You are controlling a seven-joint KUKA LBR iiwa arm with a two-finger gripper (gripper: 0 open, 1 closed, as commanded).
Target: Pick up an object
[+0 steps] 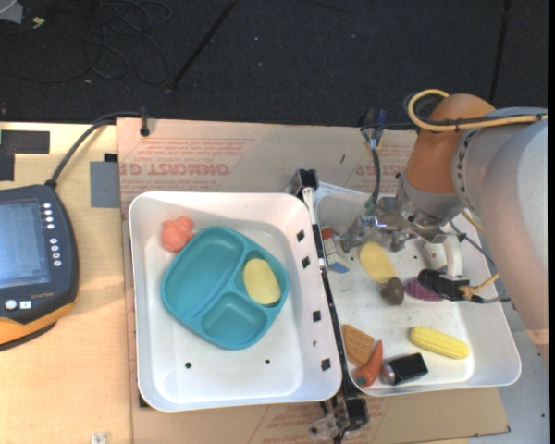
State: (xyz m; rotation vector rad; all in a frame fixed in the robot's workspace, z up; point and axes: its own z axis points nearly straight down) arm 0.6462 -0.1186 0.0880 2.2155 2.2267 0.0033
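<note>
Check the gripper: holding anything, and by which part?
Cannot be told. The gripper sits right above the pale yellow piece in the right bin, with no visible hold.

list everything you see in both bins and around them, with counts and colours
bins: 2, white, side by side on the bench
divided tray: 1, teal, left bin
yellow lemon-like piece: 1, on the tray's right compartment
pink toy: 1, left bin, by the tray's upper left
pale yellow piece: 1, right bin, under the tool
brown round item: 1, right bin centre
purple item: 1, right of the brown one
corn cob: 1, yellow, right bin, lower right
waffle-like piece: 1, tan, right bin's lower left
carrot-like piece: 1, orange-red, beside it
black block: 1, right bin's front edge
pendant: 1, grey and orange, far left
tool: 1, over the right bin
</note>
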